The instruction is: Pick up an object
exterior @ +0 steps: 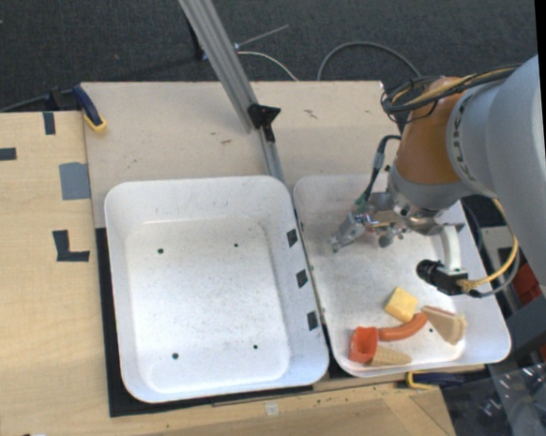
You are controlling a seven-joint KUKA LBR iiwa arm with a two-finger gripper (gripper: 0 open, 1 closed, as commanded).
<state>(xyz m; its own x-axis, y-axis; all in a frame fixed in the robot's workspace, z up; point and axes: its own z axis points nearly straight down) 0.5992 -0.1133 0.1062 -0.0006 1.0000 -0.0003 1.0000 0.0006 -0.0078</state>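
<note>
Objects for picking are gathered at the near end of the right bin: a yellow block, an orange-red curved piece joined to a red cup-like piece, a tan wedge and a small tan cone. From the claw, poised over the far half of that bin, they lie toward the near rim and well apart from it. Whether the claw is spread or closed cannot be made out; nothing is seen gripped in it.
</note>
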